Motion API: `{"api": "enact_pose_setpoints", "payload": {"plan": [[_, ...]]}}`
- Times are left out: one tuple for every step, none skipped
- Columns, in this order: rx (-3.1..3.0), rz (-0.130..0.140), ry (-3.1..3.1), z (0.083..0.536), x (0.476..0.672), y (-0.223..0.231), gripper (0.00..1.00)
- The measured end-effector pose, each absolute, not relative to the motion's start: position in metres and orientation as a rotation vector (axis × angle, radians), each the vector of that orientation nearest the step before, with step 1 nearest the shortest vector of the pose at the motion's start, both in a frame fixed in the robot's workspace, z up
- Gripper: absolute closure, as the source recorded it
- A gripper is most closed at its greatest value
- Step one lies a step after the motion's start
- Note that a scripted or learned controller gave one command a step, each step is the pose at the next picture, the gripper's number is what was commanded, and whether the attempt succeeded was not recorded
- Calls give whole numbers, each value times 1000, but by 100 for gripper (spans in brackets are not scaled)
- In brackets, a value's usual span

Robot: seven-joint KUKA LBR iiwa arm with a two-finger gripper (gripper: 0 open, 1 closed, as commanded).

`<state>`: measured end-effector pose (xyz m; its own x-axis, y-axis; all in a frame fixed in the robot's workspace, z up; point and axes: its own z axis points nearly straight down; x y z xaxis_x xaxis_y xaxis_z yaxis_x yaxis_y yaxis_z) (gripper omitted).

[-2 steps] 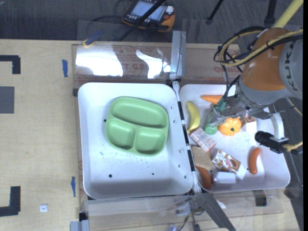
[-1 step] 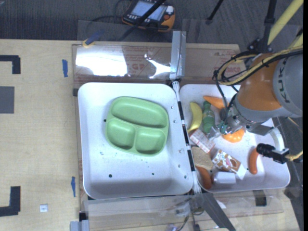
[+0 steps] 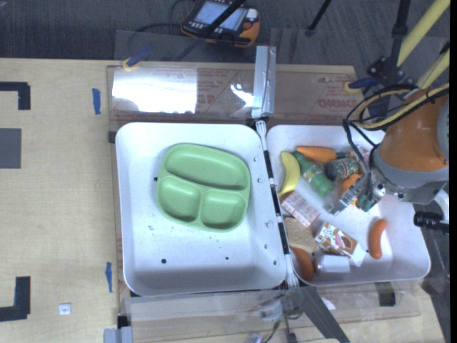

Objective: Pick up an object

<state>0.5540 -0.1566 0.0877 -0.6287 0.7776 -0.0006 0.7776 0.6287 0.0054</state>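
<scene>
The right bin (image 3: 410,263) holds a pile of small items. A yellow banana (image 3: 288,174) lies at its left, with an orange carrot (image 3: 316,152) behind it and a green bottle (image 3: 318,180) beside it. A round mottled green piece (image 3: 343,168) sits further right. My gripper (image 3: 355,195) hangs low over the middle of this bin, just right of the green bottle and in front of the mottled piece. The grey wrist and orange band (image 3: 414,145) hide part of the bin's right side.
A green divided plate (image 3: 202,186) lies in the left bin (image 3: 136,249). Near the right bin's front are a printed packet (image 3: 300,207), a brown wrapper (image 3: 335,240), a white box (image 3: 333,264) and an orange sausage shape (image 3: 376,238). Cables hang behind the arm.
</scene>
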Motion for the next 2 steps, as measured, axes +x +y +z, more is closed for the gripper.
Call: {"api": "enact_pose_setpoints", "payload": {"plan": [[893, 2, 3007, 237, 576, -95, 100], [707, 1, 3056, 349, 570, -127, 100]]}}
